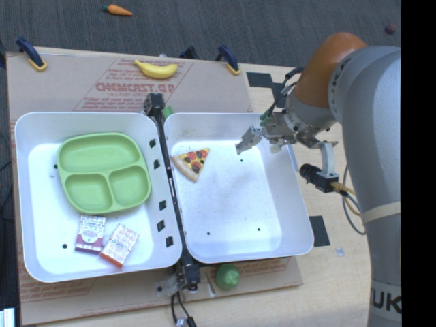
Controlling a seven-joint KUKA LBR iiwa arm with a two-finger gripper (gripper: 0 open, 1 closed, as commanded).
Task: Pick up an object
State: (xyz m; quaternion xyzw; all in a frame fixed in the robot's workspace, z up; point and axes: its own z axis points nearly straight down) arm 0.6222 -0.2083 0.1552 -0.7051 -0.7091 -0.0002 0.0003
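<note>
Bench (225, 80) bears two white bins (27, 203), a banana (157, 67), green ball (227, 276)

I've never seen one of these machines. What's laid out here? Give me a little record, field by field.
left bin: green divided plate, two small packets
right bin: toy pizza slice
tool: above the right bin's far right corner, apart from the pizza slice
cardboard behind bins: toy banana
front of bench: green ball
floor: toy carrot
</note>
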